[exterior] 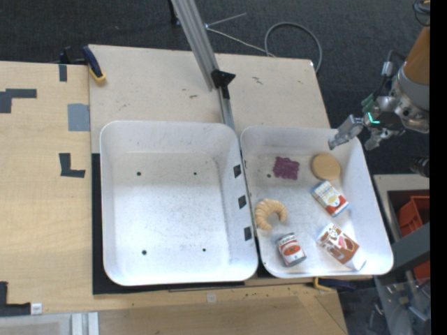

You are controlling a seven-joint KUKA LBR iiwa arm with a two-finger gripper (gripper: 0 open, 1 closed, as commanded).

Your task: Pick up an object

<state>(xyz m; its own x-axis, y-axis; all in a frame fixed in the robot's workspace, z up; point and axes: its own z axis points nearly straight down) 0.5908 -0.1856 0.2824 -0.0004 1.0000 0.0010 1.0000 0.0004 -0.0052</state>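
The task looks barely begun: the gripper [360, 132] hangs at the upper right rim of the right bin [374, 208], its fingers apart around nothing; the nearest object, a round tan cookie [325, 166], lies untouched in that bin; grasp and lift remain.

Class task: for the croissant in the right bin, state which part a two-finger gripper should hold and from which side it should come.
Grip the croissant across its thick middle, coming straight down from above. It lies flat on the bin floor, curved, with tapering ends; the can sits apart below it, so there looks to be room for the jaws.
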